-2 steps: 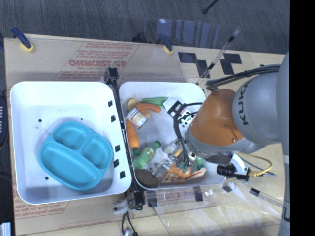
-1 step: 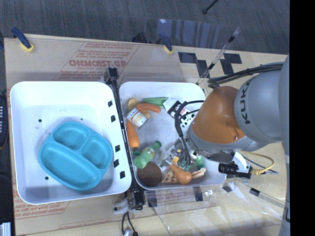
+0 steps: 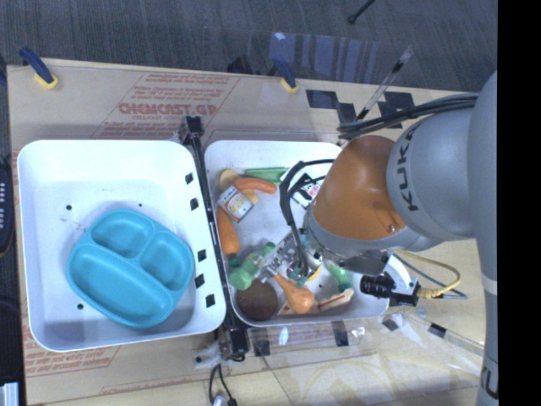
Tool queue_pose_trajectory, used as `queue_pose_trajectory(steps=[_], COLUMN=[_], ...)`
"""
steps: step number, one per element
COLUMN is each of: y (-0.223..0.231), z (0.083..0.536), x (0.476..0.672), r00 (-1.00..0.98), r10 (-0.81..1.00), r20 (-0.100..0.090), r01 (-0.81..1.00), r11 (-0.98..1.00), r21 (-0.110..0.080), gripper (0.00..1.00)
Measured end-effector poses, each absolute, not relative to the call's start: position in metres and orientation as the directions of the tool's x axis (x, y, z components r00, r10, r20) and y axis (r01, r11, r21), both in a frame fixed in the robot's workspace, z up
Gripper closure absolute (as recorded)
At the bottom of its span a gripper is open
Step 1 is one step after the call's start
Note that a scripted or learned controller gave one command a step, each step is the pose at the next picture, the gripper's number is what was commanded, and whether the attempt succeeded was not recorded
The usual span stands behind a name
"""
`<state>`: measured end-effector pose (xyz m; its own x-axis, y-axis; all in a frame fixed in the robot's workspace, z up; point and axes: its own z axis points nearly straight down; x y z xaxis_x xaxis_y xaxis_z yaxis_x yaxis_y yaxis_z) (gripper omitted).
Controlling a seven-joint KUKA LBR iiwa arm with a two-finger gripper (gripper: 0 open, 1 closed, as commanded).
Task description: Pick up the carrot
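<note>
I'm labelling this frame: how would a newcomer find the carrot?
Look in the right-hand white bin, along its left wall beside the divider. The carrot lies there lengthwise, below a small food can. It is plain orange and tapered, unlike the green pieces below it.

**Carrot against the right bin's left wall**

The long, tapered orange carrot [image 3: 226, 232] lies flat in the right shallow white bin [image 3: 279, 150], pressed close along that bin's left wall, beside the divider between the 2 bins. Its body runs roughly top to bottom in the camera view, with only a slight slant. The surface is smooth, uniformly orange and looks like plastic. Its upper end sits just below a small packet-like item, and its lower end reaches toward a green piece. Which end is the narrow tip cannot be told. It rests on the bin floor, with nothing gripping it.
</note>
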<state>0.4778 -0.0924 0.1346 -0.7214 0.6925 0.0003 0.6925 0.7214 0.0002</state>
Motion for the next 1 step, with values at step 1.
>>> queue_pose_trajectory(steps=[1], y=[-0.042], z=[0.1919], x=[0.492], r00=[-0.343], r10=[0.939], r20=[0.003], r01=[0.939], r11=[0.343], r21=[-0.003], gripper=[1.0])
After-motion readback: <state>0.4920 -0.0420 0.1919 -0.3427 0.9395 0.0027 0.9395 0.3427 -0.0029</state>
